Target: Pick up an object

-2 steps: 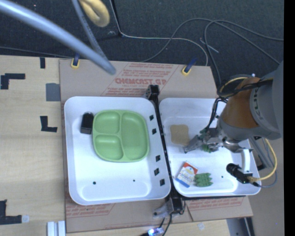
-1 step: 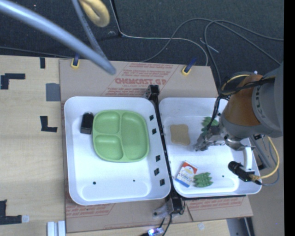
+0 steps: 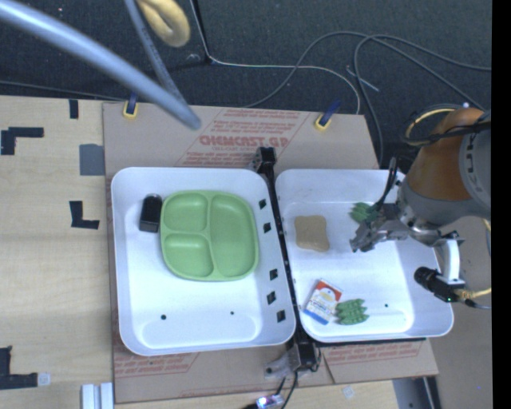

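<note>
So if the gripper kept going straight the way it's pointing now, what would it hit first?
The gripper points leftward and down into the right bin. Going on, it would likely meet the tan sponge-like block first, though it may touch the bin floor sooner; depth is unclear.

Glossy white plastic bins point(image 3: 132, 264); matt green plastic tray point(image 3: 210, 236) (smooth); porous tan sponge point(image 3: 311, 233).

We see a light wooden bench top point(image 3: 48, 272) with black tape marks point(image 3: 80, 214), a brown printed cardboard sheet point(image 3: 239, 136) on it, dark carpet floor point(image 3: 335, 24) behind, thin cables point(image 3: 319, 49) trailing across.
</note>
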